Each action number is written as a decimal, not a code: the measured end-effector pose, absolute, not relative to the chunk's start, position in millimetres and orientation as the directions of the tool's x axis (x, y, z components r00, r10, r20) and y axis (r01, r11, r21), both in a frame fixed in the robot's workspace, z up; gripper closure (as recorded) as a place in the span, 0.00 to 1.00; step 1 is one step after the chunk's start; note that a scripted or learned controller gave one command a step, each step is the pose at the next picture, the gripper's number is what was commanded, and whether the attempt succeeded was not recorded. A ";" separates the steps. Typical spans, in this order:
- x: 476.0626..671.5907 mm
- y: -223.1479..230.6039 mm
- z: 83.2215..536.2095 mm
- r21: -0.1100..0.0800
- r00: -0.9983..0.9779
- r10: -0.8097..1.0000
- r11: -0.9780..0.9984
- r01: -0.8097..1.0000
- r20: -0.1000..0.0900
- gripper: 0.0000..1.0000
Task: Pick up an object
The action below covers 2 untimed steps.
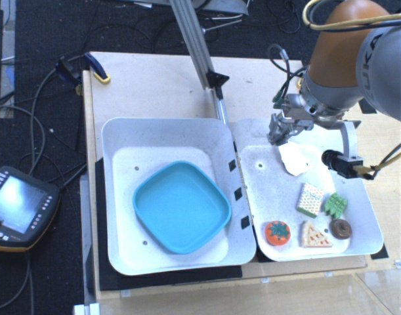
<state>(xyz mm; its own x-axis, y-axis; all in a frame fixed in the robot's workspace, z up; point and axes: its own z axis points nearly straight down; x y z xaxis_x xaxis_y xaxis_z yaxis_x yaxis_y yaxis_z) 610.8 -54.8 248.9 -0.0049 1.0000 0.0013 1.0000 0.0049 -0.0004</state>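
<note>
I cannot tell the pincer's (279, 131) state. It hangs by the white paper (293, 158) in the right bin (266, 248). Go straight down and squeeze it gently.

The tool (279, 134) is too small and dark to read — its fingertips merge into shadow. The arm (358, 44) runs off the right edge, and its wrist hides the right bin's (367, 231) far corner.
</note>
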 end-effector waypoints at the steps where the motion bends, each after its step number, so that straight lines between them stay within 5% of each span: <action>1: 612.0 -4.1 250.7 0.000 -0.005 1.000 0.005 1.000 0.001 1.00; 2: 628.7 55.6 241.8 -0.001 -0.005 1.000 0.005 1.000 0.001 1.00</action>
<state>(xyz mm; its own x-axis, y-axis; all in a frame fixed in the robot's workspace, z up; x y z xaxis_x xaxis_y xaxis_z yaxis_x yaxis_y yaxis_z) 628.7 55.6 241.8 -0.0049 1.0000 0.0011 1.0000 0.0049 -0.0012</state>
